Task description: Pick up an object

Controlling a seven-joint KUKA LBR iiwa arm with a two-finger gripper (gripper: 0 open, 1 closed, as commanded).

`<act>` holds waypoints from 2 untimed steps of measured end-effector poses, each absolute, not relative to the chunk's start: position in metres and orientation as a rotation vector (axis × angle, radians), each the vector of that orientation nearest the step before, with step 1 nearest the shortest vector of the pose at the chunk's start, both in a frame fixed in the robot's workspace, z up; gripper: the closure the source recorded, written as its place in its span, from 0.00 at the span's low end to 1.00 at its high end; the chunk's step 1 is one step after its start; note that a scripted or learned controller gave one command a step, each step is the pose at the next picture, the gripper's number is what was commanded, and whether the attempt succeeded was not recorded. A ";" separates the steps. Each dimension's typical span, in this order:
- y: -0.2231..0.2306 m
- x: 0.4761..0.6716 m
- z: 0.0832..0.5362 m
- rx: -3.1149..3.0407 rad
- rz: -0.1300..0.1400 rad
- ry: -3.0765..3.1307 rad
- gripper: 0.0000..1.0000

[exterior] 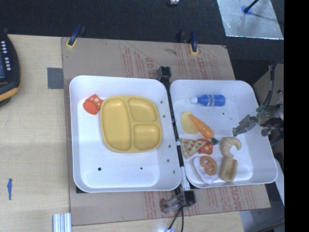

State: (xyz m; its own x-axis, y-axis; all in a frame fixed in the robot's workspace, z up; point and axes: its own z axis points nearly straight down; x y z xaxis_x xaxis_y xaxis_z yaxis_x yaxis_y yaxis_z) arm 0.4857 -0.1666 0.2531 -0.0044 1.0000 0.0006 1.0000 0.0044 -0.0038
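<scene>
Counter: we see a pale wooden counter (pixel 34 144) bearing a brown cardboard sheet (pixel 145 62), on which two shallow white bins sit side by side, touching along their inner edges.
Left bin: the white left bin (pixel 87 173) holds a yellow plastic tray with three compartments (pixel 130 123) near its middle, and a small red-orange toy piece (pixel 92 104) just beside the tray's left edge.
Right bin: the white right bin (pixel 251 170) holds a blue plastic bottle with a white cap (pixel 208 100) lying on its side near the far wall.
Middle of right bin: an orange toy carrot (pixel 201 126) lies slantwise across a pale yellow round piece (pixel 187 123); a toy pizza slice with red topping (pixel 195 146) lies just below them.
Near side of right bin: a brown toy pretzel (pixel 208 164) rests on a white piece, with a tan bread-like cylinder (pixel 228 169) just to its right and a beige toy croissant (pixel 231 144) above that.
Pincer: the grey pincer (pixel 241 127) reaches in over the right bin's right side, its tip just above the croissant in the view; we see nothing between its fingers, and we cannot tell whether they are apart or together.
Clamps: blue and yellow clamps (pixel 193 45) grip the cardboard's far edge.
</scene>
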 end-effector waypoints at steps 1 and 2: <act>-0.090 0.533 0.159 -2.199 0.007 -2.228 0.00; -0.115 0.599 0.088 -2.213 0.005 -2.230 0.00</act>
State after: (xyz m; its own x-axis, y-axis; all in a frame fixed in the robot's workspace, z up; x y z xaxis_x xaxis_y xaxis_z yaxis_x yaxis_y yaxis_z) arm 0.5987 -0.1149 0.0884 -0.0076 1.0000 -0.0019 1.0000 0.0076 -0.0026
